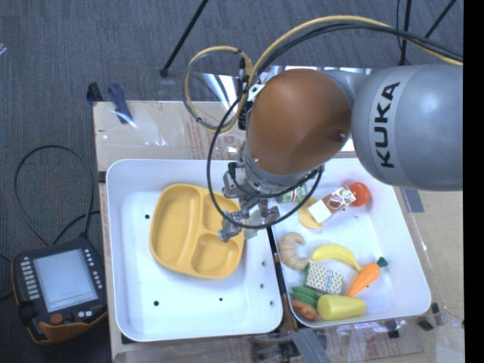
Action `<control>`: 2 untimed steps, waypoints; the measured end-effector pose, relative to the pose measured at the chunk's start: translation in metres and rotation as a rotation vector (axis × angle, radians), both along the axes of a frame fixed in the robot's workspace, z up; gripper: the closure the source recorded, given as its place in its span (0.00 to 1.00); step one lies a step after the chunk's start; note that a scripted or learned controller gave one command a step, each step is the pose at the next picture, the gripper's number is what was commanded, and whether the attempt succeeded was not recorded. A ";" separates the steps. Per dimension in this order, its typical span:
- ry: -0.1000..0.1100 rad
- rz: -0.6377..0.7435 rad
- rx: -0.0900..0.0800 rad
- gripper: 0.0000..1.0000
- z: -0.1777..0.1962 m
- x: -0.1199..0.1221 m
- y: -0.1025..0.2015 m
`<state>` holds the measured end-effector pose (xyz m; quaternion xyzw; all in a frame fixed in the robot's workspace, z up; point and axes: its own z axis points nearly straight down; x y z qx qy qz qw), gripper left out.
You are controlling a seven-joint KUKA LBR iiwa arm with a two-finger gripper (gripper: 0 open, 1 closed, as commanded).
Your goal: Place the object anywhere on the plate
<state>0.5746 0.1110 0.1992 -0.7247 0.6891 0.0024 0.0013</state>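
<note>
gripper (231, 229) over plate (181, 233) right rim | grip state unreadable | arm hides bin divider

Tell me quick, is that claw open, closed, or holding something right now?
Gripper: cannot be told; it sits over the right edge of the yellow plate.

One camera sits high above the worktop (151, 131) and looks down at a slant. It sees both white bins side by side: the left bin (136, 293) with the yellow plate (181, 229), and the right bin (404, 267) with toy food. The far edge of the worktop is at the top, the near edge at the bottom. The arm (363, 127) comes in from the right, close to the camera, so it looks big. Dark floor (60, 44) shows around the worktop.
</note>
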 end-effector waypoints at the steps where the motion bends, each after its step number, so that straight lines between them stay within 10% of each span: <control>1: 0.000 -0.002 -0.001 0.00 0.000 0.000 -0.001; 2: 0.000 -0.002 -0.001 0.00 0.000 0.000 -0.001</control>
